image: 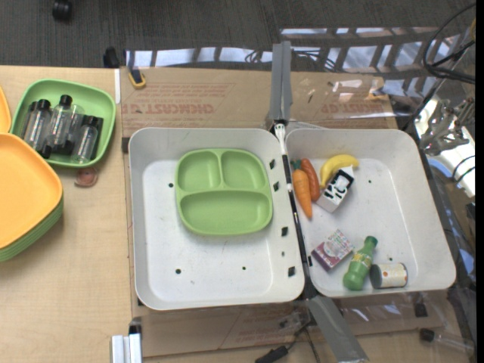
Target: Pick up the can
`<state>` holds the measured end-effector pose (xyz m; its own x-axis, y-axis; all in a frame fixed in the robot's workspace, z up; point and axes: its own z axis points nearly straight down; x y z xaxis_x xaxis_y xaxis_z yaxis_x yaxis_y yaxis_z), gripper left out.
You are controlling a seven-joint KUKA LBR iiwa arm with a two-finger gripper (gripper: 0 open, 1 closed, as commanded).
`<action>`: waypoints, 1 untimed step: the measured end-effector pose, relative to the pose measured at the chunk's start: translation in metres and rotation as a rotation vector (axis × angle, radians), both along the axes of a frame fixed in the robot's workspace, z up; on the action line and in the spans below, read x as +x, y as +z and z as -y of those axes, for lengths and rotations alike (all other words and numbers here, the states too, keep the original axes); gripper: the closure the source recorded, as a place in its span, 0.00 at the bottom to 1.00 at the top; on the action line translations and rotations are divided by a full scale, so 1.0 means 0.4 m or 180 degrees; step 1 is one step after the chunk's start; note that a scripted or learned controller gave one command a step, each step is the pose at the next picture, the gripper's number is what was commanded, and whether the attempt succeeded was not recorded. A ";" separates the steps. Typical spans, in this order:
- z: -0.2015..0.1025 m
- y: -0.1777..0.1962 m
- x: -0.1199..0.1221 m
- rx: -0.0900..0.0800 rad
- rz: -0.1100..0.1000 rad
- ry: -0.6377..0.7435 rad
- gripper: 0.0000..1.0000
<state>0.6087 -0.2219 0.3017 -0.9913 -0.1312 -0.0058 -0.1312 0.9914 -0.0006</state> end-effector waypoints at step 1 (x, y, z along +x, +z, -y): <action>0.001 0.036 0.128 -0.0003 0.0004 0.0644 1.00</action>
<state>0.6600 -0.2223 0.3161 -0.9447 -0.3278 -0.0069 -0.3278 0.9447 -0.0017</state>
